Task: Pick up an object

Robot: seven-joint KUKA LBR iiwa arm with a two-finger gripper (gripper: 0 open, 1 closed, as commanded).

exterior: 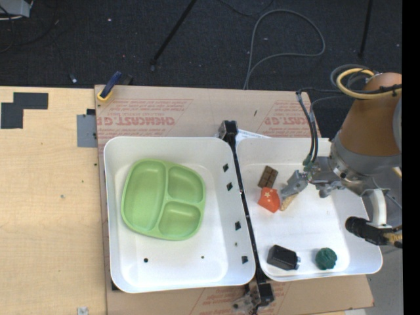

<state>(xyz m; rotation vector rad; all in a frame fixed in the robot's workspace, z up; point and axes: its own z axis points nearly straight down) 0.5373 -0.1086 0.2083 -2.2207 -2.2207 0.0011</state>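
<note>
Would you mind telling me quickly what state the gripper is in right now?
Gripper: cannot be told; it hangs low in the right white bin, beside the small orange-red block.

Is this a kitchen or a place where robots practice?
Probably a robot lab, not a kitchen. A robot arm reaches over two white bins on a cardboard-covered bench, and cables trail across the dark floor.

Even, bright light; slight softness.
</note>
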